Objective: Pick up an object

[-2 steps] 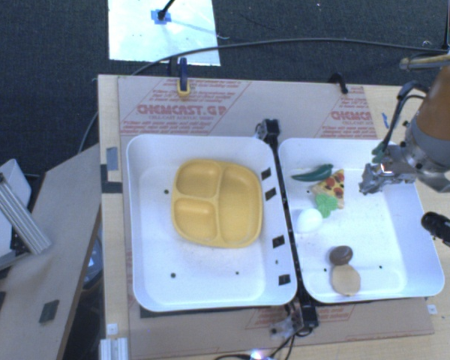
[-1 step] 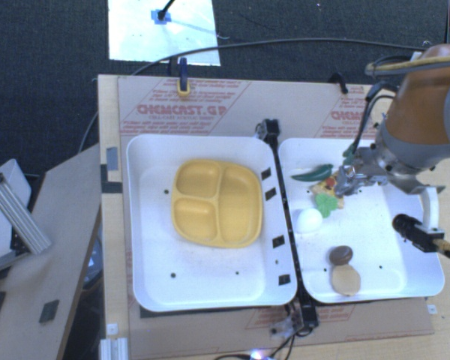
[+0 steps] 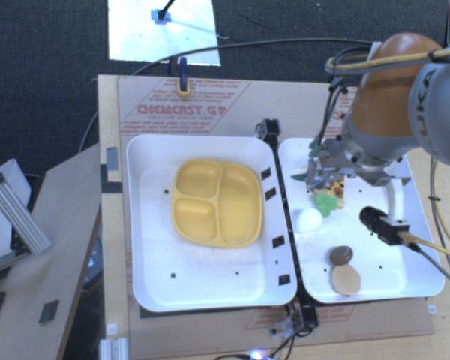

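Tool (image 3: 324, 180) apparently over green toy (image 3: 327, 202)

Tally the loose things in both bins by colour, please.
Yellow: 1, the tray in the left bin
White: 1, ball
Green: 1, toy
Brown: 1, disc
Tan: 1, disc
Total: 5; the last four lie in the right bin.

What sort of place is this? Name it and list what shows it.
Most likely a robotics lab bench set up for grasping trials. A KUKA arm reaches over two white bins; one holds a yellow divided plate, the other small objects such as a white ball. Loose cables cross a protective board under the bins.
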